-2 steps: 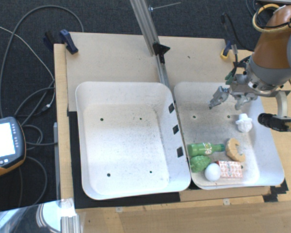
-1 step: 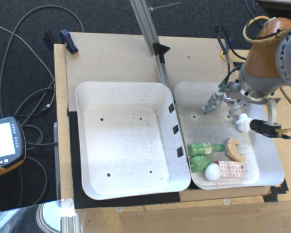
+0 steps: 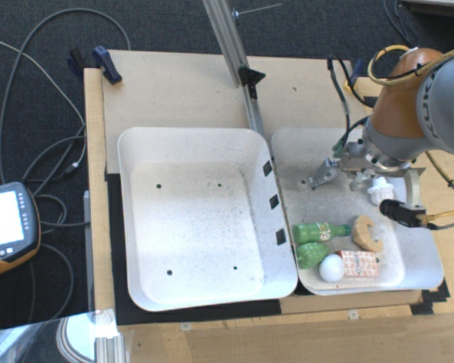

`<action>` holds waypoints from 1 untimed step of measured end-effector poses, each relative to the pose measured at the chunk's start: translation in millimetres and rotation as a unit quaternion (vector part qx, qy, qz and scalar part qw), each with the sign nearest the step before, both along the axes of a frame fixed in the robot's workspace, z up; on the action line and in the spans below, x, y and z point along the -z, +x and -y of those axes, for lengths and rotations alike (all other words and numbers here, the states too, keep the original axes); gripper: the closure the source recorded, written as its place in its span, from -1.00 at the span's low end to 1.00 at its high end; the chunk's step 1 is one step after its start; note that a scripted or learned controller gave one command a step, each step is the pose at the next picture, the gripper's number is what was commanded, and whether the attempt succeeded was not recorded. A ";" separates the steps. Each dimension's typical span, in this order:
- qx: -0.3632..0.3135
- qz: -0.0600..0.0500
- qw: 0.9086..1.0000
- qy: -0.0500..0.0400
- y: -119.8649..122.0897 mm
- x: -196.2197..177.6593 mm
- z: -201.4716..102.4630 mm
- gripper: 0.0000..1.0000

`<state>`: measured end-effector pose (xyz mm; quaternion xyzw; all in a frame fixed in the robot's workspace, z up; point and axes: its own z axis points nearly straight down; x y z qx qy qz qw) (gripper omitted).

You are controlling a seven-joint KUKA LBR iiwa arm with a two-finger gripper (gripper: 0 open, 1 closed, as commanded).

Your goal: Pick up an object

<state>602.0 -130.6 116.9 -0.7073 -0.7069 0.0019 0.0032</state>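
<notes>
Green bottle point(image 3: 323, 231), green lump point(image 3: 310, 255), white ball point(image 3: 331, 268), red-and-white box point(image 3: 360, 264) and tan ring point(image 3: 367, 233): these are your candidates for the pick. In the camera view they all sit bunched at the near end of the right bin point(image 3: 303, 146). The bottle lies on its side, just above the lump. The ball is wedged between the lump and the box and looks to be touching both. The ring lies just beyond the box, close to the bottle's end. That crowding probably comes from the bin's shallow floor and curved wall, which gather loose things into one corner. You should expect a neighbour to be nudged whichever one you go for.

The hand point(image 3: 321, 177) hangs low over the bare middle of that same bin, apart from every item and on the far side of the bottle. It carries nothing from the pile. You cannot tell from this slanted angle whether it is spread or pressed together. The arm point(image 3: 408, 104) reaches in from the right with its orange band above the wrist, bent down so the hand points toward the bin floor.

The left bin point(image 3: 197, 218) lies alongside, its wall touching the right bin's. A blue clamp point(image 3: 106, 63) grips the far left corner of the worktop point(image 3: 174, 89), presumably to pin the board in place.

By my reading the pick is not yet made. The bottle is nearest the hand, and its upper side is open.
</notes>
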 end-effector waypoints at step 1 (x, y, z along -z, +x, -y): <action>-0.001 0.004 1.000 0.000 2.3 -14.4 -0.4 1.00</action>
